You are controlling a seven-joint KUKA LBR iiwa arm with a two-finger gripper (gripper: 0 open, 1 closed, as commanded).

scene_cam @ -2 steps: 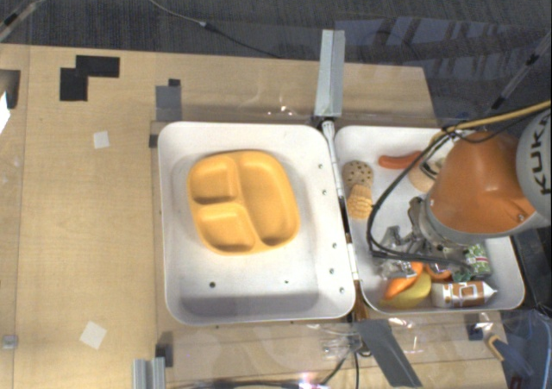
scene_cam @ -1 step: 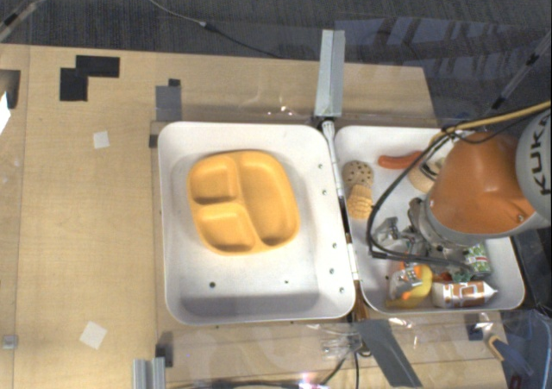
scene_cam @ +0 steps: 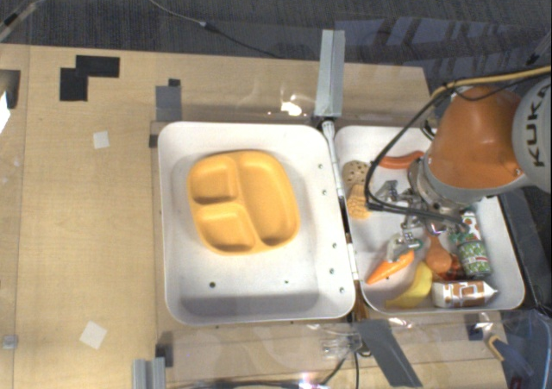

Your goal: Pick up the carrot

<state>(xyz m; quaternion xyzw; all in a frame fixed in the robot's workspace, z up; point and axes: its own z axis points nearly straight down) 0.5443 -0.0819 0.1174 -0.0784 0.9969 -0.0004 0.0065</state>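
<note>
The worktop (scene_cam: 78, 232) looks like pale wood with a faint sheen. On it the left bin (scene_cam: 177, 292) is smooth white plastic, and the yellow tray (scene_cam: 244, 200) inside it is matt, moulded plastic. Right of that tray, the carrot (scene_cam: 389, 268) has a slick orange skin — plastic-looking — and the arm's orange band (scene_cam: 473, 146) shines glossy — a hard, smooth shell.

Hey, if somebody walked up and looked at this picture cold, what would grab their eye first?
Probably the bright yellow three-compartment plastic plate, alone in the left white bin. Next, the grey arm's big orange wrist band looming over the right white bin. Below it the gripper hangs just above the small orange carrot, which lies beside a yellow banana among crowded groceries.
</note>
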